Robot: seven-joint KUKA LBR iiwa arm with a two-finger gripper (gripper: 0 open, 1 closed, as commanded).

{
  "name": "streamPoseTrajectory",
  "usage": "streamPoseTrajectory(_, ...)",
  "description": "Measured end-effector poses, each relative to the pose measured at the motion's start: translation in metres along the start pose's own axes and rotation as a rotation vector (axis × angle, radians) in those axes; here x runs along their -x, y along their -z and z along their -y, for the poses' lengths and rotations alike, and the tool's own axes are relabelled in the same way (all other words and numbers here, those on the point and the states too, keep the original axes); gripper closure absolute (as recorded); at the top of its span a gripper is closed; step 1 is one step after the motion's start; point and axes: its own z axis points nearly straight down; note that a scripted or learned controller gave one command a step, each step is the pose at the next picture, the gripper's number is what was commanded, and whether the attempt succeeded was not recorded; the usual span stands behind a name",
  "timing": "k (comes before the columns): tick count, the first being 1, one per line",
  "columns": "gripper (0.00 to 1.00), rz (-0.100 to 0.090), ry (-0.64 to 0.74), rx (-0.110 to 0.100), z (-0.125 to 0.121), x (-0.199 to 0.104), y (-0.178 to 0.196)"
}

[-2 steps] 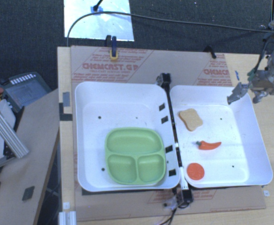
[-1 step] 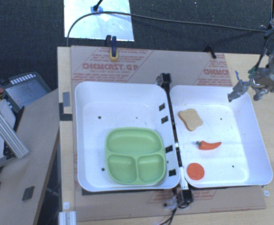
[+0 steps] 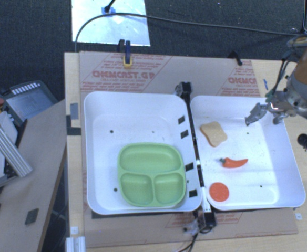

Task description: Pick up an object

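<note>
The grey two-finger gripper (image 3: pixel 265 114) hangs above the far right part of the right shallow white bin (image 3: pixel 287 156). Its fingers are spread apart and pinch nothing. In this bin lie three things – a tan slice of bread (image 3: pixel 213 134), a small red-orange chili pepper (image 3: pixel 234 163) and a flat orange-red disc (image 3: pixel 219 192). The left white bin (image 3: pixel 98 140) holds a pale green plastic plate with three compartments (image 3: pixel 152 174).

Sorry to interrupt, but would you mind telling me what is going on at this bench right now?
The grey arm is reaching in over the right white bin, its hand near the bin's far right corner, holding nothing that I can see. In that bin lie a tan slice of toy bread, a red-orange toy chilli pepper and a flat orange disc. A green divided plastic plate sits in the left white bin.
</note>
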Motion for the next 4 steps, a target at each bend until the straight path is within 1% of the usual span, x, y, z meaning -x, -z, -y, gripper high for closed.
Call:
streamPoseTrajectory(1, 0.00, 0.001, 0.003, 0.003, -0.009, -0.002, -0.046)
streamPoseTrajectory(2, 0.00, 0.001, 0.000, 0.001, -0.012, 0.005, -0.104)
streamPoseTrajectory(3, 1.00, 0.002, 0.001, 0.007, -0.013, 0.005, -0.090)
streamPoseTrajectory(4, 1.00, 0.002, 0.002, 0.009, -0.017, 0.008, -0.046)
